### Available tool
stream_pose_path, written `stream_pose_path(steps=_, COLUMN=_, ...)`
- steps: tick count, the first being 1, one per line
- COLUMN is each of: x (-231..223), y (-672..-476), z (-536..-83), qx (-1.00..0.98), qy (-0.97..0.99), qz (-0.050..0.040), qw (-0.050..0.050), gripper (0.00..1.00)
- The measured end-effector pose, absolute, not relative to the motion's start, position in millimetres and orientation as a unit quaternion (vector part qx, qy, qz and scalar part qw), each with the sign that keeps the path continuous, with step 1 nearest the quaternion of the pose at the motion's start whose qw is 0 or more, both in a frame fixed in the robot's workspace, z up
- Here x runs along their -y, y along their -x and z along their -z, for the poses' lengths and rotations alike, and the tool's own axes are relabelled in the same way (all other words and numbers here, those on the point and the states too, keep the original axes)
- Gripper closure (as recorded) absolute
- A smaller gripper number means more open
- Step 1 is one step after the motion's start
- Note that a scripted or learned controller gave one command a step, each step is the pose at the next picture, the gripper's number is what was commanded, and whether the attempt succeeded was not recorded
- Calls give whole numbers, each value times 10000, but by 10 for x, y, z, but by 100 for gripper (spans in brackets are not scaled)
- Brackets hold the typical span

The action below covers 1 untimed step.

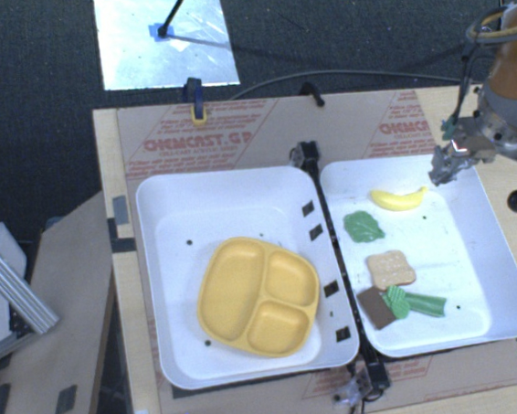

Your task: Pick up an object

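Cardboard sheeting (232, 131) covered your desk (81, 266) under both white bins, with dark carpet behind it. Take the banana (398, 199) as your landmark: it lay yellow and curved near the far wall of the right bin (502, 249). Your gripper (442, 173) hovered just beside the banana's right tip, slightly beyond it, and you could see nothing held in it; whether the jaws were apart or together you could not tell at that angle. Nearer you than the banana sat a green leafy piece (363, 226), then a slice of toast (391, 268), then a brown block (375, 307) touching a green vegetable (416, 303). Well left of the banana, the left bin (175, 201) carried a yellow divided plate (259, 295).
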<state>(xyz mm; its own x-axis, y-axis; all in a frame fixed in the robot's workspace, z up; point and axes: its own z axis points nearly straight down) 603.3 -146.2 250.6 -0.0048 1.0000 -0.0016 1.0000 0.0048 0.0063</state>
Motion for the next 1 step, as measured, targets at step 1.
stream_pose_path(steps=1, x=923, y=-5951, z=-2543, qx=-7102, qy=-7040, qz=-10, qw=2, gripper=100)
